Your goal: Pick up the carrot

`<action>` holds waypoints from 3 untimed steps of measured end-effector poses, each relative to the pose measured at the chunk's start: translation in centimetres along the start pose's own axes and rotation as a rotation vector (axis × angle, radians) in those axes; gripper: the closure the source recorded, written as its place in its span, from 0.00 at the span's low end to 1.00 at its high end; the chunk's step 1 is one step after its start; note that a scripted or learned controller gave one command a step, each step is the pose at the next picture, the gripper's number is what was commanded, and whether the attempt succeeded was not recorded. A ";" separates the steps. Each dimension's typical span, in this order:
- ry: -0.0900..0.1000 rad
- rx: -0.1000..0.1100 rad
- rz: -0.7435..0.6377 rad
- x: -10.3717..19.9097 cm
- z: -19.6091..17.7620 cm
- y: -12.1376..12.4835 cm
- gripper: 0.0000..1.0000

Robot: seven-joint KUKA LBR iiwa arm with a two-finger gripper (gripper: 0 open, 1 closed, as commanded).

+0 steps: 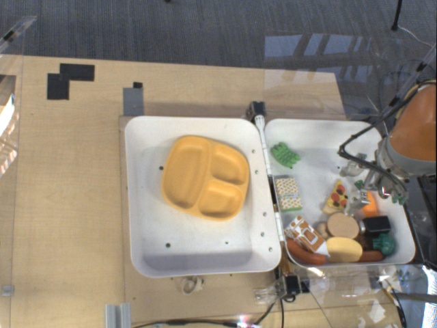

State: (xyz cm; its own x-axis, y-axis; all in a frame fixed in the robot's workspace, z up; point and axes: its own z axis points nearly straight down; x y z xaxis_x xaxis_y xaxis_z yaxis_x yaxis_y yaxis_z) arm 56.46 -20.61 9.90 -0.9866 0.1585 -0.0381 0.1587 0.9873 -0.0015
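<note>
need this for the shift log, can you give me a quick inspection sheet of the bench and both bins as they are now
surface: wooden bench bearing a left white bin and a right white bin, side by side
job's things: carrot, a small orange piece in the right bin, right beside the pincer
clutter: yellow divided plate in the left bin; green toy, checked packet, pizza slice, sausage and yellow piece in the right bin
grippers: pincer low over the right bin; grip state unclear
cables: black cables by the arm; wires at the front edge
surroundings: grey carpet
</note>
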 end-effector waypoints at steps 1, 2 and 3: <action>0.011 -0.004 -0.250 -1.4 0.2 0.4 0.00; 0.005 -0.005 -0.470 -1.2 0.2 0.4 0.00; 0.006 -0.008 -0.805 -1.1 0.2 0.5 0.00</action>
State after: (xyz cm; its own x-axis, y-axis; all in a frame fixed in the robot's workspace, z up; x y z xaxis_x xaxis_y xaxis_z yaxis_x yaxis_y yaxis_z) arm 57.59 -20.29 9.74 -0.7981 -0.6021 -0.0232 -0.6018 0.7984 -0.0193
